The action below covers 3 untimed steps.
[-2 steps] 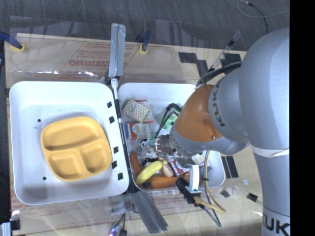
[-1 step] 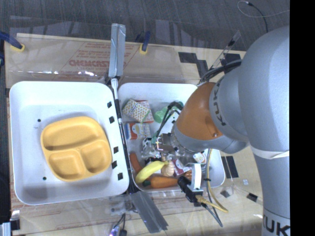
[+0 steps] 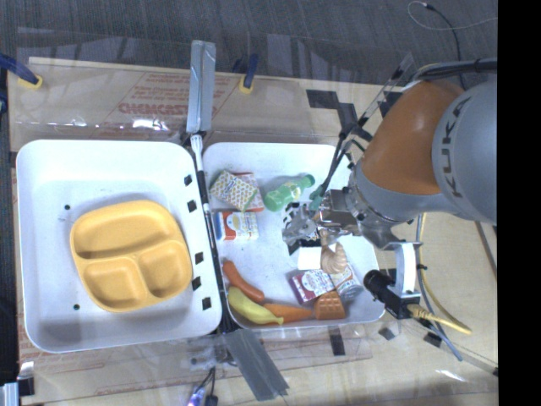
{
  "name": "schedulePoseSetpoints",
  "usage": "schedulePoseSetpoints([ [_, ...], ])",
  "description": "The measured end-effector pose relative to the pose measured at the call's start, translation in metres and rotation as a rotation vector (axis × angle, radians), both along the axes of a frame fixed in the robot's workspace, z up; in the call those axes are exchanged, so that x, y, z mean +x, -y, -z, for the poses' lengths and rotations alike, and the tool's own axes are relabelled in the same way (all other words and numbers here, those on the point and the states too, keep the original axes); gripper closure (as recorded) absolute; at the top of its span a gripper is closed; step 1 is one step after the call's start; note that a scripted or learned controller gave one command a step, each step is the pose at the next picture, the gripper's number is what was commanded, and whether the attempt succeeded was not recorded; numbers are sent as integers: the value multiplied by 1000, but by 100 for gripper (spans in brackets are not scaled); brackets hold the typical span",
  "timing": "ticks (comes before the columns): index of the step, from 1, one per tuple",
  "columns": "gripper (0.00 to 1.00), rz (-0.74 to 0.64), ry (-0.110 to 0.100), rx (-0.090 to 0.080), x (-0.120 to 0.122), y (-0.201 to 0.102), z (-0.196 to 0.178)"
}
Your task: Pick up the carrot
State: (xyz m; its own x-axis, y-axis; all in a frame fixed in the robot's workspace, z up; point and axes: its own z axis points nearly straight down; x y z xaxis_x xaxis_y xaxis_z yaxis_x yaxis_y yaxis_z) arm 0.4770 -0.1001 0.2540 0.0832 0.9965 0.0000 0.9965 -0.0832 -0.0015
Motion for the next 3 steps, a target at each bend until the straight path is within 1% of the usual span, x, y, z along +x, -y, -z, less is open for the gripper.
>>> schedulePoseSetpoints([
  [1, 100, 541, -4, 0, -1, 2, 20],
  [2, 100, 741, -4, -1, 8, -98, 25],
  [3, 100, 929, 0, 0, 0, -160, -137],
])
